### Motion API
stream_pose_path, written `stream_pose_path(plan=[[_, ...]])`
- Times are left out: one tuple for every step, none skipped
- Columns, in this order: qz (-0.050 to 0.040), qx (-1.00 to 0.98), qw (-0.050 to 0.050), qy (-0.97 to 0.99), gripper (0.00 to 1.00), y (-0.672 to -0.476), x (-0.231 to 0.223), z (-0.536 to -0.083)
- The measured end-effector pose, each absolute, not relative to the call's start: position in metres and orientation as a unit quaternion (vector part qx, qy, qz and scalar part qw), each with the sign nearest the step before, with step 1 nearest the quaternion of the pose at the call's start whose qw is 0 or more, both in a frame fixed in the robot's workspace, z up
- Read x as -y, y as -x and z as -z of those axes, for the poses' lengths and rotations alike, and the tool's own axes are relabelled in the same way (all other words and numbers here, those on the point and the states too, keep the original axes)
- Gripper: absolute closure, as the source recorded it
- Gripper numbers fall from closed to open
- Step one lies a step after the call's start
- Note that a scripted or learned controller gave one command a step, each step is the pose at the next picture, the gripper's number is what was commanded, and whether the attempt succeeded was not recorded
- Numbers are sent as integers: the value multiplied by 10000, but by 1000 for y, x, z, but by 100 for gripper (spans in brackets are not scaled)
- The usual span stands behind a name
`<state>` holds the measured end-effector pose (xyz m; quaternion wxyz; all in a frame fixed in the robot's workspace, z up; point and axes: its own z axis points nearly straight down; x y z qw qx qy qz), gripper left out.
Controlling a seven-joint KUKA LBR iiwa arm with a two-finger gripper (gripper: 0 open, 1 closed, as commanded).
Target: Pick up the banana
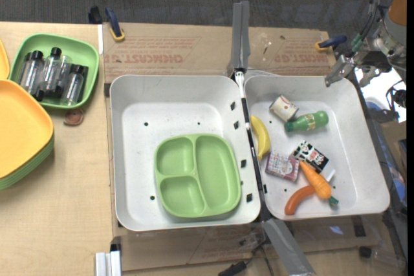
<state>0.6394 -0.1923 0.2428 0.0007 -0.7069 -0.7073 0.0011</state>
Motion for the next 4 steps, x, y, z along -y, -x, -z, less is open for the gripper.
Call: stream_pose_path(plan=[[57,7557,-116,6548,0,-611,208,-116],[61,7551,-115,6554,100,-611,209,-126],[-4,7696,6,6385,100,-574,207,-91],[-5,7184,13,6956,100,-529,189,-91]])
